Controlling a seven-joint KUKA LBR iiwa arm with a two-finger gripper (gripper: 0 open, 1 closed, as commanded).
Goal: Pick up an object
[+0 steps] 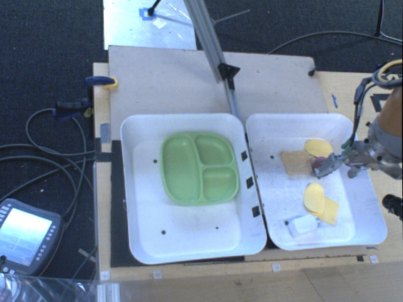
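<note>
Clearly, the gripper (329, 164) is seen low inside the right bin (368, 231), reaching in from the right edge. How far the jaws are open cannot be told, because the tip is small and blurred; a small purplish object (321, 165) is seen right at the tip, but it cannot be told whether it is held. Just left of the tip, a flat tan piece (295, 162) is lying on the bin floor, and a yellow rounded piece (318, 147) is lying just beyond it, on the far side. Nearer to the viewer, a second yellow rounded piece (313, 197) is placed touching a yellow square slice (329, 211). A small white block (303, 225) is found near the front wall of this bin. Behind the gripper, the grey wrist and the orange band of the arm (385, 140) are seen at the right side. The left bin (145, 244) is standing just beside the right one, and a green divided plate (200, 168) is lying flat in it.
</note>
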